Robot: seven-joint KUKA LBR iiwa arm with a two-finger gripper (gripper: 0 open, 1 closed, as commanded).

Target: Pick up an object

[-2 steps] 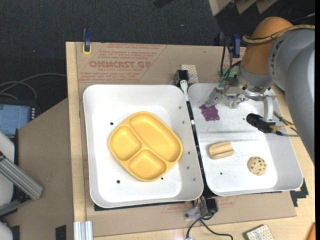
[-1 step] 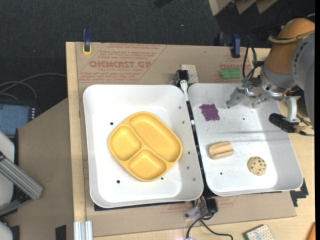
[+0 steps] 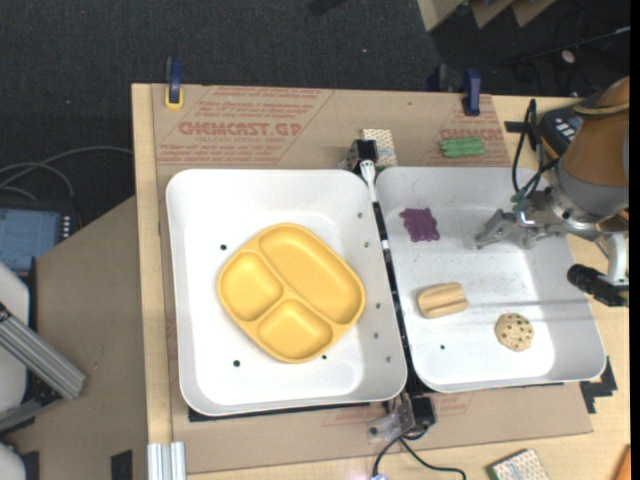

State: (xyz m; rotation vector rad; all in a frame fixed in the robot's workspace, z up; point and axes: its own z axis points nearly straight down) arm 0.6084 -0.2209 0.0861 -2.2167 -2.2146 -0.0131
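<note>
Right bin [image 3: 570, 363]: purple object [image 3: 420, 224] left of gripper [image 3: 497, 230]

Three small objects are seen lying in the right bin [image 3: 560, 368], all apart from one another. A purple piece [image 3: 420, 224], flat and with a lumpy outline, is found toward the far left part. A tan bun [image 3: 441, 300], oblong and lying on its side with its long axis roughly left-right, is placed near the bin's left wall, nearer the front. A round, speckled cookie [image 3: 514, 332] is laid flat to the bun's right, slightly closer to the front edge.
</note>
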